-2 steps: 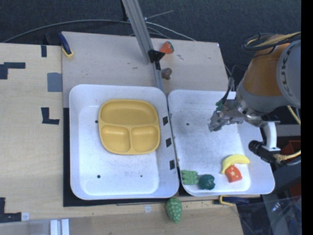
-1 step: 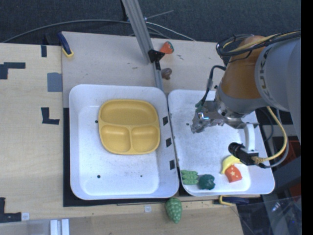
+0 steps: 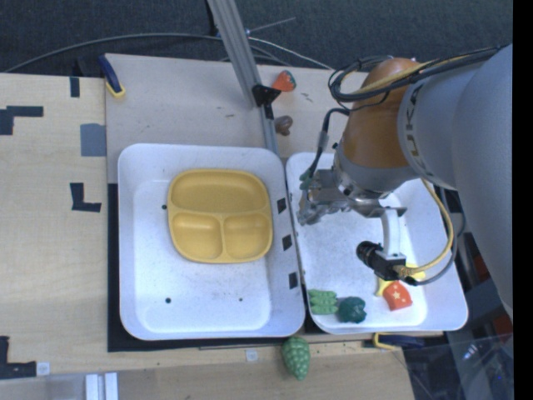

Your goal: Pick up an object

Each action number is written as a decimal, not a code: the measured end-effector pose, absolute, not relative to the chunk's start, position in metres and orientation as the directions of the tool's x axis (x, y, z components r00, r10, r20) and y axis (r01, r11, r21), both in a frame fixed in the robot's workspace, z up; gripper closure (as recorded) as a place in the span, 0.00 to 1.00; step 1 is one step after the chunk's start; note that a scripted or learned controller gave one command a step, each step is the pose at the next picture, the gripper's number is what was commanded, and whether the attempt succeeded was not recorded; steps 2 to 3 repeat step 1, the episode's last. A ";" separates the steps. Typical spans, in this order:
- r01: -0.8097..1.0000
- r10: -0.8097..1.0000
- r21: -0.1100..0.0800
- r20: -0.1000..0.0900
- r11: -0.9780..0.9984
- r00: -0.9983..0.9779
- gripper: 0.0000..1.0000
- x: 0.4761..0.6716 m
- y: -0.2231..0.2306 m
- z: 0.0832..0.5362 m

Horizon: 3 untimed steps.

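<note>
My gripper (image 3: 310,208) hangs low over the left part of the right bin (image 3: 441,319), near its left wall, under the grey and orange arm. Its fingers are too blurred and crowded to read. In the same bin's front lie a light green toy (image 3: 322,301), a dark green toy (image 3: 351,309) touching it, and a red-orange toy (image 3: 396,295) with a white mark. None of them is between the fingers. A yellow divided plate (image 3: 221,214) rests in the left bin (image 3: 133,248).
A green bumpy toy (image 3: 296,356) lies on the bench in front of the bins. A metal pole (image 3: 237,40) rises behind the left bin, with a small orange item (image 3: 285,80) and a brown item (image 3: 284,125) beside it. A black cable connector (image 3: 375,257) dangles over the right bin.
</note>
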<state>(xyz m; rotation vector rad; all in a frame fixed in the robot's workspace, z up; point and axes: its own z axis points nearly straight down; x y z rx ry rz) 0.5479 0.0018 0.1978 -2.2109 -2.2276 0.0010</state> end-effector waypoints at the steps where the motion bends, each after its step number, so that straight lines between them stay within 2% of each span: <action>1: 1.000 1.000 0.000 0.002 0.008 -0.008 1.00 0.546 0.053 0.217; 3: 1.000 1.000 0.000 0.002 0.008 -0.008 1.00 0.546 0.053 0.217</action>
